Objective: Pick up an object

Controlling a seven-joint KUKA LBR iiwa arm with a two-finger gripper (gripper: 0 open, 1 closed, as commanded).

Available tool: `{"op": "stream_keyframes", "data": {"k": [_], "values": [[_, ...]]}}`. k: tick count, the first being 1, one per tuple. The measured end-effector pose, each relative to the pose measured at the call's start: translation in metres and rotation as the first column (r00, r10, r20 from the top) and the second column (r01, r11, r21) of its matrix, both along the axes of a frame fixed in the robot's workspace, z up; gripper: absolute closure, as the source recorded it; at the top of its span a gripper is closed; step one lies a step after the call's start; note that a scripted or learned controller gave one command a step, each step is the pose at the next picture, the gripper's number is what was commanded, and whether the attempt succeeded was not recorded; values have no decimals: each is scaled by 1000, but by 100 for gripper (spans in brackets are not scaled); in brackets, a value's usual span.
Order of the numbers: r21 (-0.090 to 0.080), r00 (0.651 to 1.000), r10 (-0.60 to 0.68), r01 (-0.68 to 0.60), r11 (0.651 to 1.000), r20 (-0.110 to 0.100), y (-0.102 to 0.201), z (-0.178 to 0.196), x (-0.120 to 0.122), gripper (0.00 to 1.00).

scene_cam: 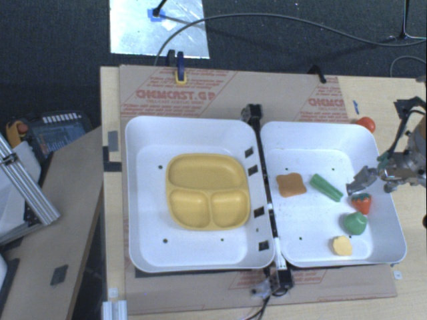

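From above, a dark carpet floor (53,52) lies around a light wooden desk (110,199). A shiny silver sheet (160,19) rests on the floor near the top. A brown cardboard sheet (220,92) with red letters covers the desk, and two white bins sit on it side by side, touching in the middle.

The left bin (143,145) has a yellow plate (203,192) in it. The plate has three parts, one big and two small.

The right bin (313,142) has the little toy foods. A flat brown piece like toast (291,185) lies near the middle. Just beside it, on the right, is a long green piece like a cucumber (325,187), lying tilted. Lower down is a round green toy (354,223), and below that a small yellow toy (341,246). A small red toy with a green top (361,203) sits between the long green piece and the round green toy.

The grey arm comes in from the right. Its pincer (361,182) hangs low over the right side of the right bin, just above the red toy. I cannot tell how wide the pincer is, or whether it has hold of anything.

An orange ball (365,124) sits outside the right bin, by its top corner.
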State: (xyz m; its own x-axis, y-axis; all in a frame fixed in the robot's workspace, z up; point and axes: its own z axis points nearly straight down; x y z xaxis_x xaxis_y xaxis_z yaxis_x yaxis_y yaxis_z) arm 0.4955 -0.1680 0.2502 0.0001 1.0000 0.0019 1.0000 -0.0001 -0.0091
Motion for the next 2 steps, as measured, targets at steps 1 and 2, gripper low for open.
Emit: {"op": "stream_keyframes", "data": {"k": [1, 2], "values": [[-2, 1000, 4, -4, 1000, 11, 1, 5, 2, 0], [-2, 1000, 1, -1, 1000, 8, -1, -36, 3, 0]]}}
